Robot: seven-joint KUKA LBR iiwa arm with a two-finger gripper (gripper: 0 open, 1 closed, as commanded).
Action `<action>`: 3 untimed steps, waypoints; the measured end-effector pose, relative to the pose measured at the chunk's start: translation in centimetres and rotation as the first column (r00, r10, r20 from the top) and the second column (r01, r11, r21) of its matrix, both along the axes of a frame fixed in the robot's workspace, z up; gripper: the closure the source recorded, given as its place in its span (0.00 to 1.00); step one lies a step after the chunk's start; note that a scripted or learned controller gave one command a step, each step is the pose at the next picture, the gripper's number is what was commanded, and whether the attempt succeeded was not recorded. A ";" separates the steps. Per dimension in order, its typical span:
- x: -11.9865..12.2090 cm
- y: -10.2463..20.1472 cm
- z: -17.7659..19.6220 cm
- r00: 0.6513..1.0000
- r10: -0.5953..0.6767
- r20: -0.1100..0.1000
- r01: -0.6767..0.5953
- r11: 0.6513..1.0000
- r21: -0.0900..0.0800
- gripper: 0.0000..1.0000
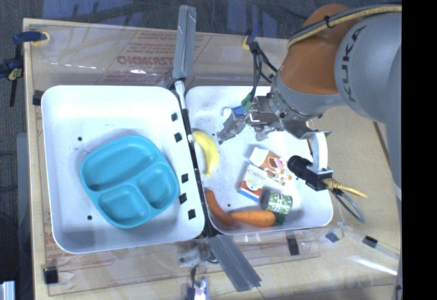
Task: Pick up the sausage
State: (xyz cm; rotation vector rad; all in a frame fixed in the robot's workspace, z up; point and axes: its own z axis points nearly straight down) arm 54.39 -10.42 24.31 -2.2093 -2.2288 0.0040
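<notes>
The sausage point(214, 207) is a reddish-brown link lying in the right bin's near-left corner, against the divider wall. Its lower end touches an orange carrot point(254, 217). My gripper point(232, 124) hangs over the far-middle part of the right bin, just right of the banana's top end and well away from the sausage. The grey arm with its orange band reaches in from the right behind it.
A yellow banana point(207, 150) lies along the divider. A white snack box point(263, 173) and a green can point(277, 202) sit right of the sausage. The left bin point(61, 114) holds a blue divided plate point(130, 180).
</notes>
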 end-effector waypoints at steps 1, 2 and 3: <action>-3.1 0.4 -9.5 0.982 0.188 0.016 -0.188 0.982 -0.007 0.00; -6.2 -1.5 -14.6 0.930 0.366 0.019 -0.366 0.930 -0.026 0.00; -6.2 -1.5 -14.5 0.903 0.429 0.018 -0.429 0.903 -0.027 0.00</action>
